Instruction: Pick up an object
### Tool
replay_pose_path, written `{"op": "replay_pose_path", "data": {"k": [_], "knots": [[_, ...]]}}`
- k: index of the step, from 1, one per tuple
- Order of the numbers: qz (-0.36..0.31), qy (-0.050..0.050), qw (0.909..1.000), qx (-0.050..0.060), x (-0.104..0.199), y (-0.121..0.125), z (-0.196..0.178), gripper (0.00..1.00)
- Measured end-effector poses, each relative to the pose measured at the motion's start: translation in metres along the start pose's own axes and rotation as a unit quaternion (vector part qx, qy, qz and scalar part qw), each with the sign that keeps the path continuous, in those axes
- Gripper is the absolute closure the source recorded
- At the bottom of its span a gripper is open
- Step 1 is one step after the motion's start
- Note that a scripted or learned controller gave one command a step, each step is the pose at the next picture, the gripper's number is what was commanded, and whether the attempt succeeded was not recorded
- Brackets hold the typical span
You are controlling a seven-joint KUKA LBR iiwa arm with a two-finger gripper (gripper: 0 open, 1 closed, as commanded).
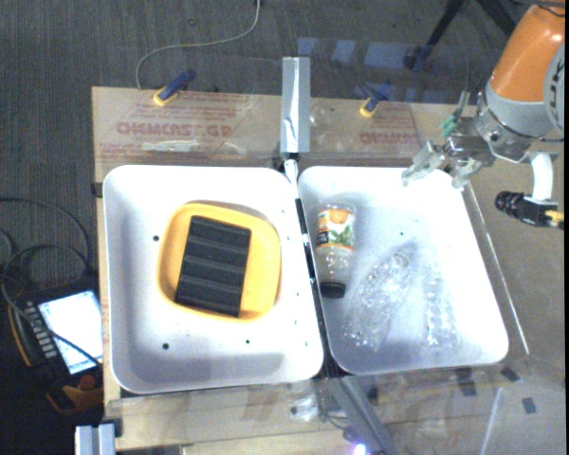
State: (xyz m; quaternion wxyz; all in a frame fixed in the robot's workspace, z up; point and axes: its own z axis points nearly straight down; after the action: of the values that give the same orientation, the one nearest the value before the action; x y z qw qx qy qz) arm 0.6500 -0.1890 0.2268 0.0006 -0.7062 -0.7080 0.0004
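In the near part of the right bin (474, 254) lay clear plastic pieces (384, 297), hard to make out against the white floor. Farther in, by the left wall, a small clear bottle (334, 245) lay on its side, with an orange label and a dark cap pointing near. The left bin (123, 254) held a yellow dish (175, 240) carrying a black ribbed block (213, 265). At the far right corner of the right bin the gripper (443, 162) hung above the rim, its fingers seemingly parted with nothing between them. The bottle looked the likeliest pick: the arm would do well to come down over its middle, fingers set across its width, clear of the wall.
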Motion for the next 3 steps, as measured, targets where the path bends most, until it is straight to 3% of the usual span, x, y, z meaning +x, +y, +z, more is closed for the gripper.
{"op": "replay_pose_path", "data": {"k": [1,2,3], "knots": [[0.032,-0.002,0.9995,-0.001,0.056,0.019,0.135,0.00],[-0.078,0.000,0.9970,0.001,-0.013,0.019,0.135,0.00],[-0.121,-0.003,0.9927,-0.003,0.051,0.021,0.137,0.00]]}}
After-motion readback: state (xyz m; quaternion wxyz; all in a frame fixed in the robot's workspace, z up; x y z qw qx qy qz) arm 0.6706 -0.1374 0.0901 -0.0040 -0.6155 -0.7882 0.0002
